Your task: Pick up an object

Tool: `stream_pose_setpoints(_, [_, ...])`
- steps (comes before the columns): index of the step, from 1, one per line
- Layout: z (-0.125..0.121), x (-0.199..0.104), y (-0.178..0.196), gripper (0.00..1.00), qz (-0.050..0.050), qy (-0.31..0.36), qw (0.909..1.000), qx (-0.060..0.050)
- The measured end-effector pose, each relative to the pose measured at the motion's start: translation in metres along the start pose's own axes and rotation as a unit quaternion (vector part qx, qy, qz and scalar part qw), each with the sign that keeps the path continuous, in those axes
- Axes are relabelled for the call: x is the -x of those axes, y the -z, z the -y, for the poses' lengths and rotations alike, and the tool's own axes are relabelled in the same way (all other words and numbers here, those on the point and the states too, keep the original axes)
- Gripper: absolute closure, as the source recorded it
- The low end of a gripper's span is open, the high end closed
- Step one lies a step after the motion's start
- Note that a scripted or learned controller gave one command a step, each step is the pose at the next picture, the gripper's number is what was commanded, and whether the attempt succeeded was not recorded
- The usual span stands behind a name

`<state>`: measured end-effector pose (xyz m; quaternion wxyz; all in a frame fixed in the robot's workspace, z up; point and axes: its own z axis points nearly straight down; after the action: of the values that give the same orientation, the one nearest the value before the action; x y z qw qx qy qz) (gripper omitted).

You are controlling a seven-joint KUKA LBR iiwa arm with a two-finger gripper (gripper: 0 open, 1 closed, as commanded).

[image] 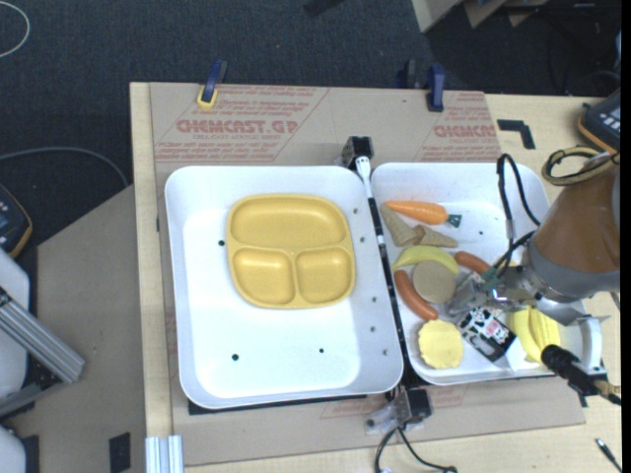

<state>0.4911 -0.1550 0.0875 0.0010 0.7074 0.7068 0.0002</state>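
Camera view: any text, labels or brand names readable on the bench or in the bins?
"CHEMCAST GP" printed in red on the brown protective paper behind the left bin.
The same red print, cut off, on the paper behind the right bin.
Smaller red lines beneath both: too blurred to read.

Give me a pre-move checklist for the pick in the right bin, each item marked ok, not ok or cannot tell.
1. Tool is over the right bin, low among the toy food: ok.
2. Something is seen held in the tool: cannot tell; the wrist hides its tip.
3. Targets within close reach: ok. The tan round piece, the red sausage and the yellow disc lie beside the tool.
4. Room to close on one item alone: not ok. The pieces near the tool are crowded and touching.
5. Carrot lies apart at the far side of the bin, away from the tool: ok.
6. Yellow divided plate sits in the left bin, out of the arm's way: ok.
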Motion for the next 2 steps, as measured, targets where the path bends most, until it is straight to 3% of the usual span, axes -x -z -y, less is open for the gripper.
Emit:
stream_pose_setpoints(1, [-0.003, 0.002, 0.016, 1.0, 0.003, -0.001, 1.0, 0.007])
stream_pose_setpoints(2, [-0.008, 0.001, 0.059, 1.0, 0.001, 0.001, 1.0, 0.002])
